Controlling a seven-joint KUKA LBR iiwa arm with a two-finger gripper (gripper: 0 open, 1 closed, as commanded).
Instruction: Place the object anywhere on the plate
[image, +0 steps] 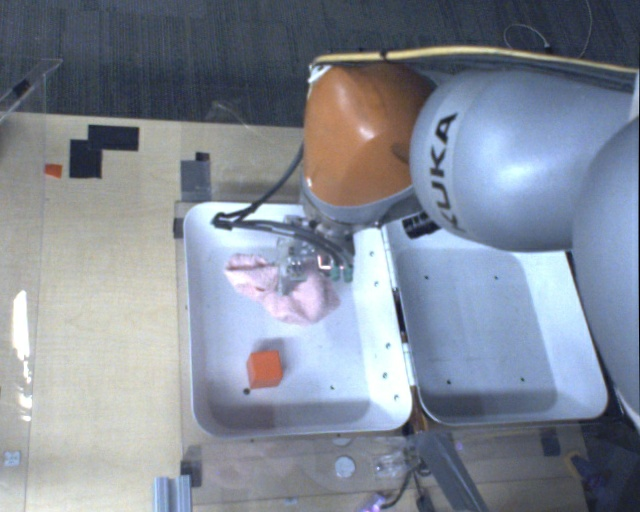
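Left bin location: the orange block (265, 369) is seen low on the floor of the left bin (200, 330), near its front wall.
Block form: a small cube-like solid, matte orange, apparently rigid.
Relation to gripper: the gripper (310, 265) hangs above the pink cloth (280, 285); the block lies toward the view's bottom and slightly left of it, apart from the cloth.
Finger state: cannot be told, since the tips are lost against the cloth folds.
Cloth: soft, crumpled, pale pink, spread mid-bin.
Plate: none can be made out.
Right bin (500, 400): smooth white plastic, shallow, with rounded corners.
Arm: grey casing with a glossy orange band (360, 130), reaching from the right.
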